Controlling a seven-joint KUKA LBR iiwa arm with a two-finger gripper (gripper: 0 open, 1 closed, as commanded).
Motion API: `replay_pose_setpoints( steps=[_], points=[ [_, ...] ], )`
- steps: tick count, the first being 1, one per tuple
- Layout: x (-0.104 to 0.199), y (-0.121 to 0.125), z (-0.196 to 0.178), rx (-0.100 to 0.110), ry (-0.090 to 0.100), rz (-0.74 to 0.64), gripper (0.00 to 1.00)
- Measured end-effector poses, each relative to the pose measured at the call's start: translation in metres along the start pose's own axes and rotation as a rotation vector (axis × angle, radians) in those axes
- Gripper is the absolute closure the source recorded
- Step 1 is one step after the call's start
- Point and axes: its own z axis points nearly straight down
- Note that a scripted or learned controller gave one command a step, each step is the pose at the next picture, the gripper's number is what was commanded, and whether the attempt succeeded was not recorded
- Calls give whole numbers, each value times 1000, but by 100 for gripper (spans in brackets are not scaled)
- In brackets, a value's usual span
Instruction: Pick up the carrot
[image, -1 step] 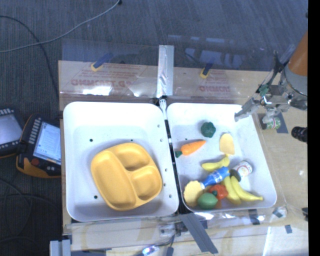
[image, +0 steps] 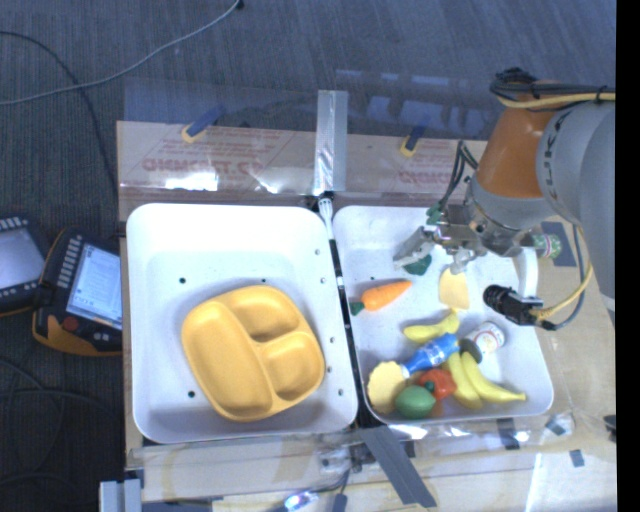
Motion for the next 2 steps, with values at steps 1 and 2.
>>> replay_pose_setpoints(
  steps=[1, 2],
  points=[
    [23, -11, 79, -11, 1, 225, 0],
    [24, -9, 69, -15, 3, 224, 100]
  ],
)
